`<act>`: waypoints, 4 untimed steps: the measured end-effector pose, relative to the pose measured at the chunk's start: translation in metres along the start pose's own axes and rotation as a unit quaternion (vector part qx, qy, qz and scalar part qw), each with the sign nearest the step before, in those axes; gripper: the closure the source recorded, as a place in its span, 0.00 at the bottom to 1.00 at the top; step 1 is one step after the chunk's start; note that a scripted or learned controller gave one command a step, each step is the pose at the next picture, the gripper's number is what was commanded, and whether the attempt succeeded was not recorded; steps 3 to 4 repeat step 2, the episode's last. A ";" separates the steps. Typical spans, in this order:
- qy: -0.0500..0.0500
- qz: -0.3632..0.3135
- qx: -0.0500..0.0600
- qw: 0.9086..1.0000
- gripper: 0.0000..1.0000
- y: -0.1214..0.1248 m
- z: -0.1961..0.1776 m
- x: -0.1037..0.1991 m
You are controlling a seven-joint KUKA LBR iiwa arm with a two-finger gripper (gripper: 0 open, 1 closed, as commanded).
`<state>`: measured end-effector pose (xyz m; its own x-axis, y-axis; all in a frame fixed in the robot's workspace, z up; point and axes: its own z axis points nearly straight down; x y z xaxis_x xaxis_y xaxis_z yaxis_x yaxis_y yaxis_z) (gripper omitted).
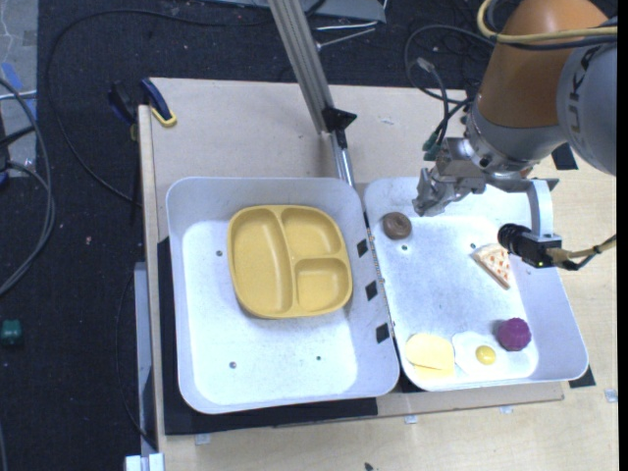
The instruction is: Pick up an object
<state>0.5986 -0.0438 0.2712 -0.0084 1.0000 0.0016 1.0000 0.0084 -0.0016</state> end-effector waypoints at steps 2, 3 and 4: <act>0.000 0.000 0.000 1.000 1.00 -0.023 0.007 0.102; 0.000 0.000 0.000 1.000 1.00 -0.023 0.007 0.102; 0.000 0.000 0.000 1.000 1.00 -0.023 0.007 0.102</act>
